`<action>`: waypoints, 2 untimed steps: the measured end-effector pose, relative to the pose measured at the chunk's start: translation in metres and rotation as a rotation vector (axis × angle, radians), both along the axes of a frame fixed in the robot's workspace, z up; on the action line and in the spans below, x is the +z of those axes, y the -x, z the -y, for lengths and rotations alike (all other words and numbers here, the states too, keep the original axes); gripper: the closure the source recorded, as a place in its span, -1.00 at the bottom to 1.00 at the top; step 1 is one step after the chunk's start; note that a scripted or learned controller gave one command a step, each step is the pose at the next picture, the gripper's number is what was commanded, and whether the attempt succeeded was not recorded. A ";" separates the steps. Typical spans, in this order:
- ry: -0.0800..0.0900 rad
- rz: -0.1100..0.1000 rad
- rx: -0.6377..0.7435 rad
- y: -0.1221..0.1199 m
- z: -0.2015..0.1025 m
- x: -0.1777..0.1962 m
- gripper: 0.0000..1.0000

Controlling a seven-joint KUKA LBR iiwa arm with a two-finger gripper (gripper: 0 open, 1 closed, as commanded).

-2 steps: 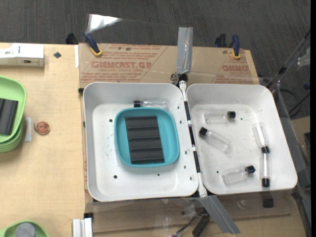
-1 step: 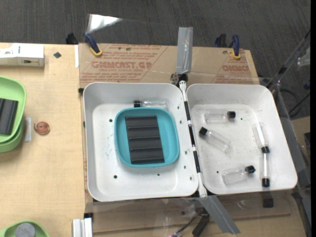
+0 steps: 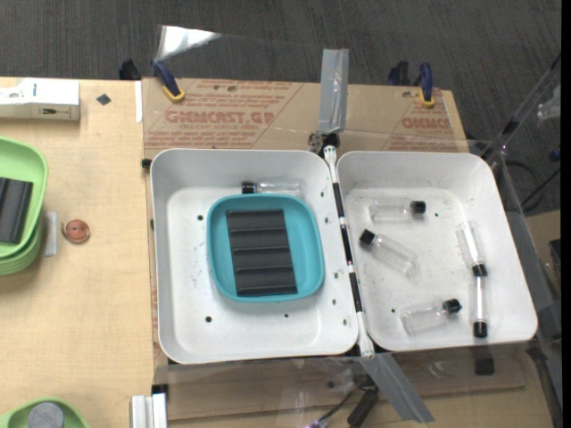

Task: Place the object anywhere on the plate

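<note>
A teal square plate (image 3: 265, 248) lies in the left white bin (image 3: 178, 328), and a dark grey ribbed block (image 3: 261, 251) rests on its middle. Just behind the plate, a clear vial with a black cap (image 3: 268, 186) lies against the bin's far wall. The right white bin (image 3: 513, 324) holds several clear vials with black caps. One vial (image 3: 397, 210) lies near the back and another (image 3: 388, 250) is near the divider. A third (image 3: 430, 315) lies at the front, and two more (image 3: 471, 250) run along the right side.
A green dish (image 3: 27, 163) holding a dark block sits at the left edge of the wooden bench. Near it are a small orange disc (image 3: 77, 231) and a white box (image 3: 40, 101). Behind the bins, blue-and-yellow clamps (image 3: 166, 77) hold down a cardboard sheet (image 3: 232, 114).
</note>
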State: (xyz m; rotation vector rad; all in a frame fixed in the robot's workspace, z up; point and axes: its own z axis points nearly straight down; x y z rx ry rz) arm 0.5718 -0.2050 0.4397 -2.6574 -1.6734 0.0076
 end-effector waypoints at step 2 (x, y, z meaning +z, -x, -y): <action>0.000 0.000 0.000 0.000 0.000 0.000 -1.00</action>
